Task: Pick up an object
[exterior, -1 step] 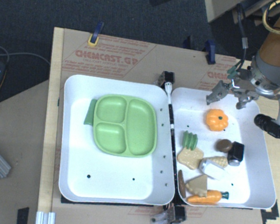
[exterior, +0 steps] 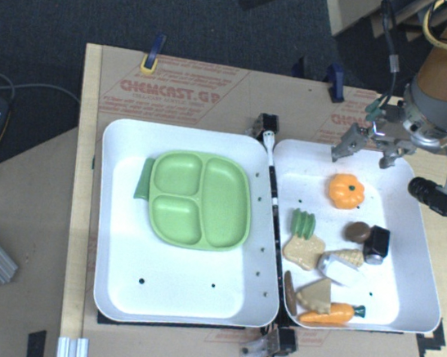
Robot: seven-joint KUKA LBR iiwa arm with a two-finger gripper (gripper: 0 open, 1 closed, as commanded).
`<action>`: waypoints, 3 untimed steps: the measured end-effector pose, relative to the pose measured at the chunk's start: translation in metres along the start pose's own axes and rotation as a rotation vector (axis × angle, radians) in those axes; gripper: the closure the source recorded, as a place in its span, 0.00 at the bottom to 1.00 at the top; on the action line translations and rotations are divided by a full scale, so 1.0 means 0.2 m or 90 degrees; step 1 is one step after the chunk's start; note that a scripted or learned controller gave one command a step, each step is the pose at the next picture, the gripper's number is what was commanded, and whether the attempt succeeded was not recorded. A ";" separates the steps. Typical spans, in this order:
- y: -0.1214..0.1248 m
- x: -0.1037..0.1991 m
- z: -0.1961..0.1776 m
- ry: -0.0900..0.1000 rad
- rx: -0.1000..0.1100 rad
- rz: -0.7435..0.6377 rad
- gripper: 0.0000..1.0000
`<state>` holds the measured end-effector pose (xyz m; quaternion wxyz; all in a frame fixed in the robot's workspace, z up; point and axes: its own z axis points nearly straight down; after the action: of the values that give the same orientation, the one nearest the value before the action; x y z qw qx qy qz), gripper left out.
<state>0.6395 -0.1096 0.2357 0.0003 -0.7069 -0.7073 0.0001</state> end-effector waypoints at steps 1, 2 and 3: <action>0.02 0.04 0.29 0.001 0.004 -0.001 0.00; -0.01 0.02 0.52 0.000 0.003 0.001 0.00; 0.02 0.02 0.64 -0.001 -0.010 -0.001 0.00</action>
<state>0.6425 -0.1050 0.1071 -0.0062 -0.7066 -0.7076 -0.0049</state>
